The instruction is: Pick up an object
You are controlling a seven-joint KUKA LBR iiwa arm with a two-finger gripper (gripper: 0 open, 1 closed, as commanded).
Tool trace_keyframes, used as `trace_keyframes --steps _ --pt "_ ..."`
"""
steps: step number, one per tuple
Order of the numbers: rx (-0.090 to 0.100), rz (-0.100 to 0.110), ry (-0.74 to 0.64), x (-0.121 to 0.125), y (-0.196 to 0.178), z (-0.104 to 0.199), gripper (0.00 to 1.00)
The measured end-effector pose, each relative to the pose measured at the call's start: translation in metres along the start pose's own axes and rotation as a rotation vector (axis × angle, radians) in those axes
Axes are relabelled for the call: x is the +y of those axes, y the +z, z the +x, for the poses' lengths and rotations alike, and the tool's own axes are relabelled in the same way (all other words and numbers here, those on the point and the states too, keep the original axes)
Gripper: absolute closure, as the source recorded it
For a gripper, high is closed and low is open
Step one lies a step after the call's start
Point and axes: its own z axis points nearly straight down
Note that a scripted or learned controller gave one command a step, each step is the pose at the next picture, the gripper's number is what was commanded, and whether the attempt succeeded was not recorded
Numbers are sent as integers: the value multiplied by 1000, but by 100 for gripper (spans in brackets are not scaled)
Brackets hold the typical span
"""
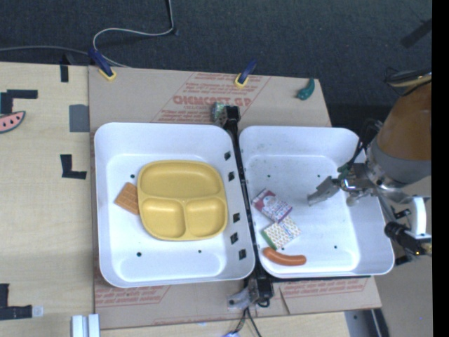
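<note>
The grey two-finger gripper (328,190) hangs open and empty at right of the frame. The orange-red toy sausage (284,258), lower centre, looks light, smooth, slippery; grasp it mid-length.

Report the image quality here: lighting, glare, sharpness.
Camera view: even, diffuse light with soft shadows; mild sheen on the yellow divided plate and the right bin wall; the end effector looks slightly smeared; print on the small packets is too soft to read.
</note>
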Motion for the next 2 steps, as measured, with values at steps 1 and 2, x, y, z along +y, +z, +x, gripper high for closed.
trace_keyframes --steps 1,2 --pt "-1 -5 0 9 107 26 0" --pt "-3 -7 1 -26 107 60 0"
